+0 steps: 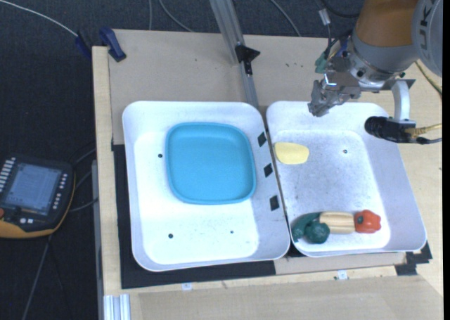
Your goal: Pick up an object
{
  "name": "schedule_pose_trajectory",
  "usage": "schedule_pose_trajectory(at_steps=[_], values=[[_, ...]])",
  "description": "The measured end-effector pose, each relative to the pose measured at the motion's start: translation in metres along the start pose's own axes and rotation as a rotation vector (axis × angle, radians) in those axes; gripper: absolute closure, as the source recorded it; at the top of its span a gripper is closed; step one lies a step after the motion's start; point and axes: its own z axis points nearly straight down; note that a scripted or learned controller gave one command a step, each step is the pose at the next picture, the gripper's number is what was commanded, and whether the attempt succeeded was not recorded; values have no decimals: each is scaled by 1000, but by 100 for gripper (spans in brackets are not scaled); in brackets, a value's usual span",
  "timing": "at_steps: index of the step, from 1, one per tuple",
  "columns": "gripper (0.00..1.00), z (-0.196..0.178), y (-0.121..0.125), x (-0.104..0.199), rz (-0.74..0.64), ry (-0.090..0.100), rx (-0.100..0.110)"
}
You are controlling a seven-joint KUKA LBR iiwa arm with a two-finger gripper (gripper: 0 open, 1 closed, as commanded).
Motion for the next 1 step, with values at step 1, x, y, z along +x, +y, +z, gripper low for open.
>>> schedule_pose_trajectory(at_steps=[1], values=[[100,7,-14,39,0,0,0]])
